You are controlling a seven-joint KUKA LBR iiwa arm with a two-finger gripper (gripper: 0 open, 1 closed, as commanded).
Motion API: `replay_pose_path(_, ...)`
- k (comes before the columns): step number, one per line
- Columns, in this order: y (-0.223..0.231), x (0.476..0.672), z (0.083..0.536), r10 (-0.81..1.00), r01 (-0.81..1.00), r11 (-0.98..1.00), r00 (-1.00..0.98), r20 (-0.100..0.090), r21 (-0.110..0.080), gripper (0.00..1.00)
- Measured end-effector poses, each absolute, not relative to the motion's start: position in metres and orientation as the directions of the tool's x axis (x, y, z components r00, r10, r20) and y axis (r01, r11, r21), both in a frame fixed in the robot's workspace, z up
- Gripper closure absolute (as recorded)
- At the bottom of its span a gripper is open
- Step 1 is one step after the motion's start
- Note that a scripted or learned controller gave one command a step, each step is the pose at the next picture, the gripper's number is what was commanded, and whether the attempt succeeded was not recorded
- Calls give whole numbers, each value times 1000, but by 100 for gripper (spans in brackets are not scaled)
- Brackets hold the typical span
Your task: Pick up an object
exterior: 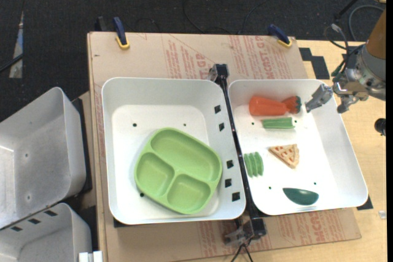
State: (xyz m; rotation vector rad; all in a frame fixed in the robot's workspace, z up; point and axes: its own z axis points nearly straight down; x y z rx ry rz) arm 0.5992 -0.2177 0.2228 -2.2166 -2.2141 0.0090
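The right bin (pixel 344 150) holds several toys. An orange carrot (pixel 269 106) with a dark green top lies at the back, with a green pea pod (pixel 277 124) just in front of it. A pizza slice (pixel 286 154) lies mid-bin, a ridged green piece (pixel 253 163) near the left wall, and a dark green leaf shape (pixel 301 196) at the front. My gripper (pixel 329 99) hangs over the bin's back right corner, right of the carrot's top. It is open, with nothing between its fingers.
The left bin (pixel 116 132) holds a light green divided plate (pixel 178 170). A black divider (pixel 230 144) runs between the bins. Clamps (pixel 121 32) hold the board at the back. Grey tubs (pixel 34 150) stand off the bench at left.
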Motion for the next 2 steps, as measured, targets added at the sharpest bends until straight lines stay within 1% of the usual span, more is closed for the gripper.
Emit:
replay_pose_path(1,-217,602,229,1000,1000,1,-1,-1,1,0)
replay_pose_path(2,-216,604,186,1000,1000,1,-1,0,-4,0)
